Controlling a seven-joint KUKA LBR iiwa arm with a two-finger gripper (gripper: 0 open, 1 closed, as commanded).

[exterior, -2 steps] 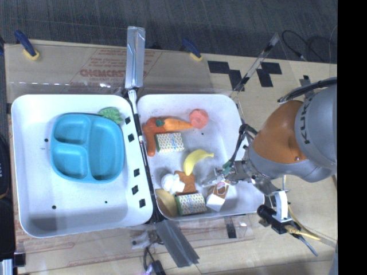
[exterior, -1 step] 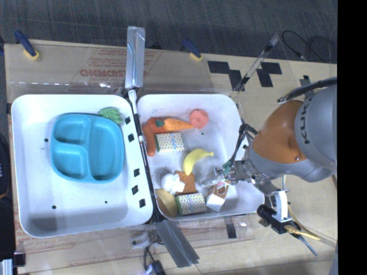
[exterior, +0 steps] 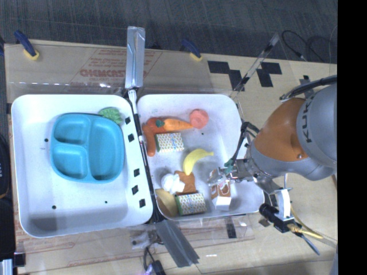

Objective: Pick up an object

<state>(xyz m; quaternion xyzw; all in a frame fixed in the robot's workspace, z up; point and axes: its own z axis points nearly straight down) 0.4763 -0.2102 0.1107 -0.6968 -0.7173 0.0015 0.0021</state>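
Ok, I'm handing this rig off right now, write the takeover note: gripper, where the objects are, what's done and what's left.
Gripper: low in the right bin, near its right wall, over the small carton. Finger state hard to read; nothing visibly held.
Right bin: banana just left of the gripper, carrot and pink round piece toward the back, patterned box mid-bin, a second patterned box at the front wall.
Left bin: blue divided tray, green item behind it.
Done: arm is in the bin.
Left: grasp and lift an object.
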